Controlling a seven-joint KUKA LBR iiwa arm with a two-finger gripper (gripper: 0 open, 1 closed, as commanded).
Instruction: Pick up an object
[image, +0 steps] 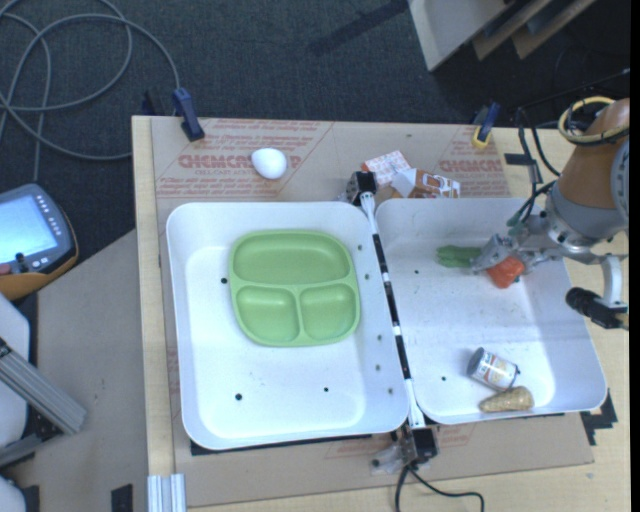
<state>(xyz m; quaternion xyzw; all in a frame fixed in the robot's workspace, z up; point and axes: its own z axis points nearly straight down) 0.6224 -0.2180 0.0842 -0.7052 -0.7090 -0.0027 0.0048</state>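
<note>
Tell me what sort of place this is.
Probably a robotics lab test bench, not a kitchen: two white bins clamped onto a cardboard-covered board, toy items like a green divided plate and a small can, loose cables across the carpet.

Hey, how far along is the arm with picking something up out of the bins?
Done: the gripper is down in the right bin, at an orange-red item beside a green one. In hand: nothing visibly lifted; the grip itself is unclear. Left: lifting an object. The can and tan piece lie untouched near the front.
</note>
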